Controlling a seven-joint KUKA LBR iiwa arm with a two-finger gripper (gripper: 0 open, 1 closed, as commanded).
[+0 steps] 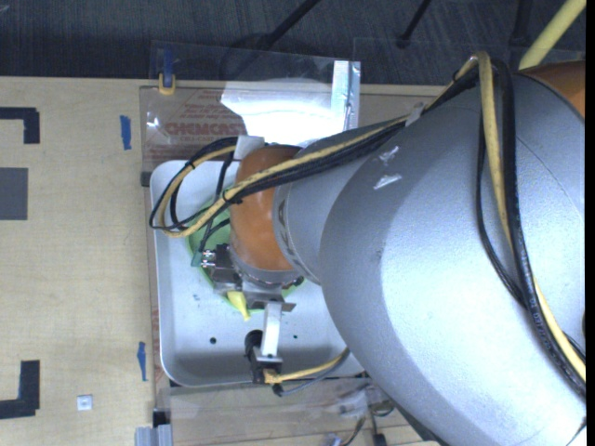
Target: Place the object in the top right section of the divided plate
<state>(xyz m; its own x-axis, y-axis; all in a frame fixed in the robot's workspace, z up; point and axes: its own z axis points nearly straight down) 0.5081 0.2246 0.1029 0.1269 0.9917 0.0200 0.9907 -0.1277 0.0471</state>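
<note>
The grey arm (446,249) fills the frame's right, reaching over the desk (74,277) into the lower-centre bin (186,342). A green plate (198,247) edge and a yellow object (240,305) peek out beside the pincer (231,277), whose opening cannot be told.

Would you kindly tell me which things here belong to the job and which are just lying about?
Job: green rim, likely the divided plate; yellow piece, possibly the object; bin.
Lying about: blue tape strips; black bench marks; small white square.
</note>
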